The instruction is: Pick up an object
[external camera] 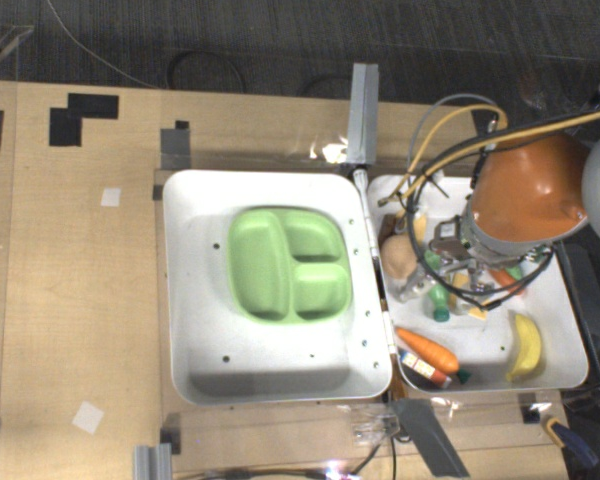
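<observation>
Several small things crowd the right bin (570, 368): a carrot (427, 348) at its near left, a banana (525, 345) near right, a pale lump (398, 258) by the left wall. The gripper (458, 273) hangs low among them; whether it is wide or narrow I cannot tell. A clean pick wants one isolated item; the banana looks easiest. Cables and the orange wrist hide whatever lies beneath.

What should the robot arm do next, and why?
Probably lower a little further. The gripper hangs over the cluttered middle of the right bin, above small toys, while the carrot and banana lie apart toward the front.
</observation>
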Available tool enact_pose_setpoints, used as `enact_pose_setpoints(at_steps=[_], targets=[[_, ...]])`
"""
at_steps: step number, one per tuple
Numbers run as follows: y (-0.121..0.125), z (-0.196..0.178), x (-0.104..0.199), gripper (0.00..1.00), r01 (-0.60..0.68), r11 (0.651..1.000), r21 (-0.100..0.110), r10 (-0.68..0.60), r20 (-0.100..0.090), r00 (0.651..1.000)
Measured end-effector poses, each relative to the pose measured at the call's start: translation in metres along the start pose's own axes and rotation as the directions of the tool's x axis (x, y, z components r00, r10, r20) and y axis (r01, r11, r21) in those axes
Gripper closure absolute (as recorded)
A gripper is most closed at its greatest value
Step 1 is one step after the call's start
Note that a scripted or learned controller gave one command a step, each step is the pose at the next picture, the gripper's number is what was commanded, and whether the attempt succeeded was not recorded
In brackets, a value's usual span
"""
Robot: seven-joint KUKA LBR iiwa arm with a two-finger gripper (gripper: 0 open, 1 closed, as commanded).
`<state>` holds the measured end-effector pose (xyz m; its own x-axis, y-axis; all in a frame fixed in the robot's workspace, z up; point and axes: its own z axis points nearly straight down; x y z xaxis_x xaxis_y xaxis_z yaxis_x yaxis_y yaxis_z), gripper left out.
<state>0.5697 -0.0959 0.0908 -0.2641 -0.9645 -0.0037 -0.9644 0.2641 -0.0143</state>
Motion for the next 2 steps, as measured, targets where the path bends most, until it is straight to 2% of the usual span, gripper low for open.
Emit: enact_pose_setpoints(at_steps=[1, 2], targets=[[-0.003, -0.014, -0.005, 1.0, -0.002, 1.0, 0.012, 0.002, 0.01, 1.0], [-0.086, -0.125, -0.024, 1.0, -0.053, 0.999, 0.004, 0.053, 0.003, 0.999]])
